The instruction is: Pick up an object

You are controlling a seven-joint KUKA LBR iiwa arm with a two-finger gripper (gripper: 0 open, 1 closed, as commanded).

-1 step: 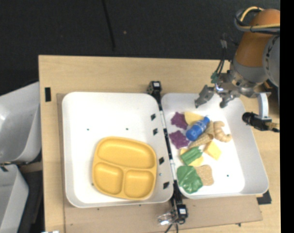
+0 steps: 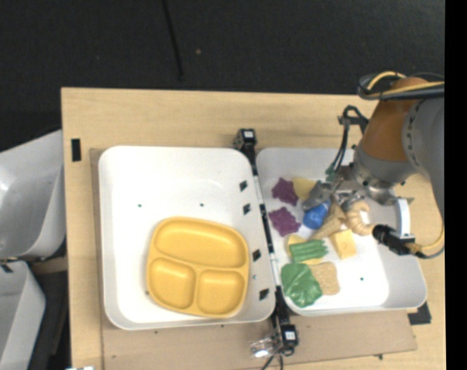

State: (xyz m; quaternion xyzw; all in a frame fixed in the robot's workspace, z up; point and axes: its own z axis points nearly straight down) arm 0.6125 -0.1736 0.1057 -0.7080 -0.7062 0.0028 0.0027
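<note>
The right bin [image 2: 395, 284] holds a pile of small toy food. There are two purple pieces [image 2: 283, 191] [image 2: 284, 220], a yellow piece [image 2: 304, 186], a blue object [image 2: 316, 216], a tan croissant-like piece [image 2: 355, 217], a yellow cube [image 2: 344, 243], a green pod [image 2: 308, 250], a green leafy piece [image 2: 300, 282] and a tan cracker [image 2: 326, 277]. My gripper [image 2: 335, 195] is low over the pile, just above and to the right of the blue object. The wrist hides what lies right under it.
The left bin [image 2: 125, 176] holds a yellow divided tray [image 2: 197, 266] in its front half. The grey arm with its orange band [image 2: 388, 129] reaches in over the right bin's far right corner. A cable [image 2: 407, 241] loops over that bin's right side.
</note>
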